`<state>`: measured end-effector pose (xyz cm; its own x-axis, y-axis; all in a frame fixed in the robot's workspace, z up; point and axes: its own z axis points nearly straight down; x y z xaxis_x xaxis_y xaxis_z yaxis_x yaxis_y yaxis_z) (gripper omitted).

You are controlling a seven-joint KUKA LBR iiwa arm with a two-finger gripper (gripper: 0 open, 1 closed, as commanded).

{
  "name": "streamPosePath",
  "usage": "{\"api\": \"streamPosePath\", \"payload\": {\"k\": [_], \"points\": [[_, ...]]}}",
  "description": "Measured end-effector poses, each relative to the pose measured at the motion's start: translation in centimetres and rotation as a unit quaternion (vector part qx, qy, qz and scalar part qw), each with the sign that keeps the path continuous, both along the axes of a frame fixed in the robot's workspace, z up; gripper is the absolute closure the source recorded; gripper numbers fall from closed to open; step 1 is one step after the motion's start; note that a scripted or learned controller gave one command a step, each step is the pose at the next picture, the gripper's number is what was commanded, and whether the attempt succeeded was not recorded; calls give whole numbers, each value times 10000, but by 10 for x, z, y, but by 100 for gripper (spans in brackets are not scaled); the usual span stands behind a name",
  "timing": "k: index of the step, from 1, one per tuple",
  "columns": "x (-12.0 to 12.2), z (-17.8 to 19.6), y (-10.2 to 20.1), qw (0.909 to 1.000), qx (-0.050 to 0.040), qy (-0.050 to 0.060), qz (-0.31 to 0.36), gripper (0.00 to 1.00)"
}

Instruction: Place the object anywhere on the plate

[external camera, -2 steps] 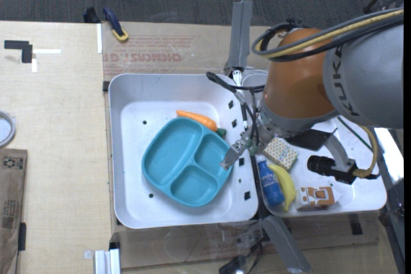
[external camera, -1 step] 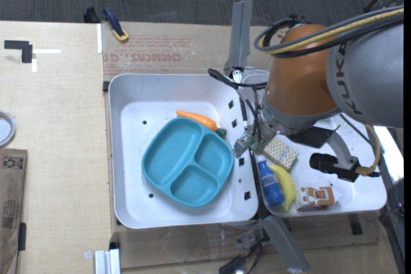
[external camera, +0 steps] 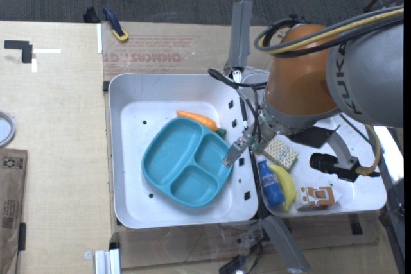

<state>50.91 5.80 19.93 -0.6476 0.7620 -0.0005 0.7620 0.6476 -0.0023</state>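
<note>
A blue three-compartment plate (external camera: pixel 183 163) lies in the left bin (external camera: pixel 122 157). An orange carrot (external camera: pixel 198 118) with a green end rests on the bin floor against the plate's far rim. My gripper (external camera: pixel 236 152) hangs low over the plate's right edge, beside the wall between the two bins. The big orange and grey wrist above hides most of it. In the right bin, close to the gripper, sit a pale dotted block (external camera: pixel 281 153), a blue bottle (external camera: pixel 269 181) and a yellow banana (external camera: pixel 284 184).
A small brown and white carton (external camera: pixel 315 198) lies at the front of the right bin (external camera: pixel 359 205). Along the bench's back edge lies a blue and yellow clamp (external camera: pixel 114 24). A tape roll (external camera: pixel 5 129) sits at far left.
</note>
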Motion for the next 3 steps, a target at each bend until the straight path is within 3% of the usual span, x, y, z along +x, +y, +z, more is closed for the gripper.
{"api": "streamPosePath", "payload": {"k": [1,2,3], "points": [[1,9,-1,10000,-3,-6,-22,100],[1,9,-1,10000,-5,-5,-21,0],[3,18,-3,10000,-8,-12,-40,100]]}}
